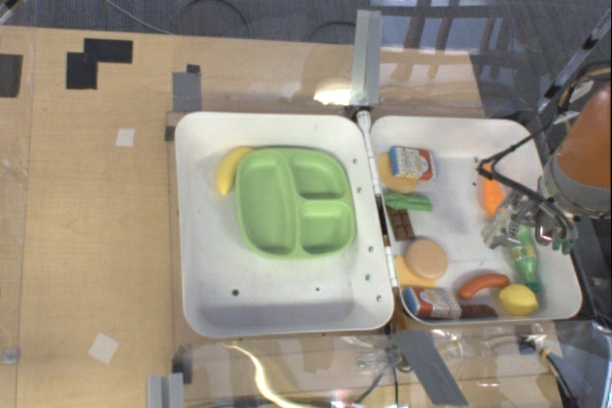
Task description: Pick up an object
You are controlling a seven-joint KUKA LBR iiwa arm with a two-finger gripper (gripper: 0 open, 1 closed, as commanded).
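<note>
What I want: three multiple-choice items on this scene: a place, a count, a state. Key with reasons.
1. The banana lies in: A the left bin; B the right bin; C the bench.
2. The tray has how many compartments? A two; B three; C five.
3. The tray lies: A hollow side up; B flipped over; C on its edge.
Key: 1 A, it lies at the tray's left edge there; 2 B, one long and two small; 3 A, its compartments show.
</note>
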